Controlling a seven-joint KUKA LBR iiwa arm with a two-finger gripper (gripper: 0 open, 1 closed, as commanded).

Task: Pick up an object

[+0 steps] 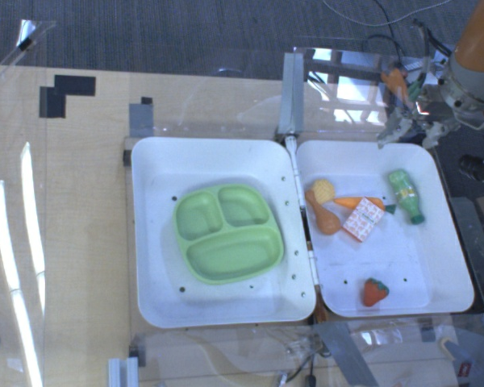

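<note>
Camera view, my arm: I reach in from the right, my orange band at the upper right corner of the frame, above the right bin's [460,297] far right corner.
Camera view, my claw [407,127]: it hangs just past the right bin's far edge, over the clear panel there. I cannot tell how its tips stand; glare and clutter blur them, and I see nothing between them.
Camera view, right bin: a green bottle [406,195] lies near the far right corner, tilted. A carrot [358,202] lies toward the middle, its green end pointing at the bottle. A red-and-white packet [363,219] touches the carrot on its near side. A yellow round piece [323,189] and an orange drumstick-shaped piece [323,214] lie by the left edge, touching each other. A strawberry [374,292] sits near the near edge, well apart from the rest.
Camera view, left bin [149,297]: a green divided plate [228,233] with three compartments lies around its middle.
Camera view, bench [56,256]: pale wood, with black marks [64,93] near its far left.
</note>
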